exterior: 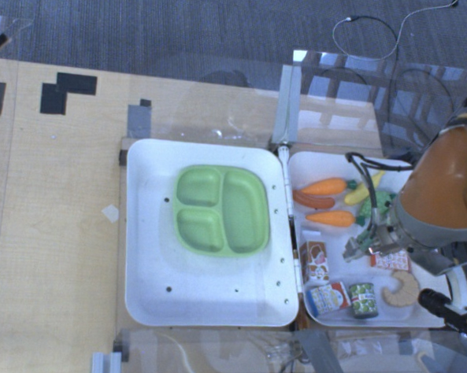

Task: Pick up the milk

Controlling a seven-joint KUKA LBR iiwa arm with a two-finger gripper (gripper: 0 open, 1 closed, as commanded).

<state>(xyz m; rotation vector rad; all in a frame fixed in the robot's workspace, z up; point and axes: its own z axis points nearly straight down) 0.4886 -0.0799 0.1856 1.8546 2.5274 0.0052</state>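
The gripper (366,243) hangs low in the right bin (429,318), at the end of the grey arm with its orange band (446,187). Its metal tip is small and partly shadowed by the wrist, so I cannot tell whether it is open or closed, and nothing is visibly held in it.

Just beside the tip on the right lies a small red-and-white packet (391,261). An orange carrot (330,218) lies just up and to the left.

The milk seems to be the white carton with blue and red print (327,296), lying near the bin's front edge. It sits well below and left of the gripper, touching or nearly touching a green can (362,300). A brown-and-white carton (314,262) stands just above it and could be mistaken for the milk.

The main risks are a descent onto the wrong carton, or a closing grip that catches the can as well. Crowding near the front wall could also make the carton slide away. The left bin (144,294) holds a green divided plate (220,210), and the counter (49,233) lies beyond.
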